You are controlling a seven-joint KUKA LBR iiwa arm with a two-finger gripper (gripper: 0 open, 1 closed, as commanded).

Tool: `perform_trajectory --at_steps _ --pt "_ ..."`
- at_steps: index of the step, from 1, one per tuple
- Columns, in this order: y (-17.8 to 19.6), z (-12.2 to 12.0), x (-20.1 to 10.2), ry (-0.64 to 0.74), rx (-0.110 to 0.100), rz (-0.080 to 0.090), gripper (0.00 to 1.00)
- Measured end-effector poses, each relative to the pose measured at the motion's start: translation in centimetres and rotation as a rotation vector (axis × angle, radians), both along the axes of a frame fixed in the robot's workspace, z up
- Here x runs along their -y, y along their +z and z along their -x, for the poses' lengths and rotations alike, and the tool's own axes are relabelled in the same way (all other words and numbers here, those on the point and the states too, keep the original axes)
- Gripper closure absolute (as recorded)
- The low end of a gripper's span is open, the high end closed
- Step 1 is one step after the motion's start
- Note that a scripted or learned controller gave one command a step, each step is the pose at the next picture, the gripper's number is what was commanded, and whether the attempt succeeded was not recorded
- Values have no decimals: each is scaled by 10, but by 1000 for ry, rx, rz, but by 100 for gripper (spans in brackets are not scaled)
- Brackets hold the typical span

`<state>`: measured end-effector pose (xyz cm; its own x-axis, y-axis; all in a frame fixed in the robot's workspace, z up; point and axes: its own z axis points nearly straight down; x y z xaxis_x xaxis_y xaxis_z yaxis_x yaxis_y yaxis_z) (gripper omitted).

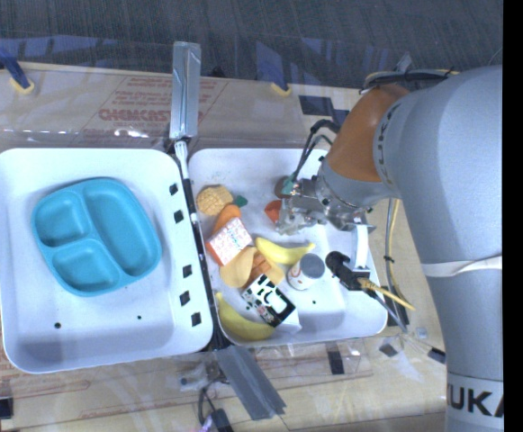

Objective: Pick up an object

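My gripper [292, 211] hangs low over the back middle of the right bin [333, 311], with the grey arm and its orange band reaching in from the right. A small red-orange piece [273, 211] lies right against its left side, partly hidden. Just in front of the gripper lie a yellow banana [284, 250] and a small bottle with a grey cap [307, 269]. Nothing can be seen held.
The right bin's left half holds a round tan biscuit [212, 200], an orange carrot [228, 216], a pink-and-white box [230, 239], a black-and-white carton [268, 301] and a second banana [243, 326]. A blue divided plate [96, 233] lies in the left bin [27, 331].
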<state>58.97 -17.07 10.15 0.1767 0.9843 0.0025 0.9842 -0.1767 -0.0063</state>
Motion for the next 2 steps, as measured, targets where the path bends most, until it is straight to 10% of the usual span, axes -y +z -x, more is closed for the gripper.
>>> perform_trajectory --at_steps 1,2 --pt "108 -16 -12 274 9 4 100" --pt "106 -15 -12 274 6 3 0"
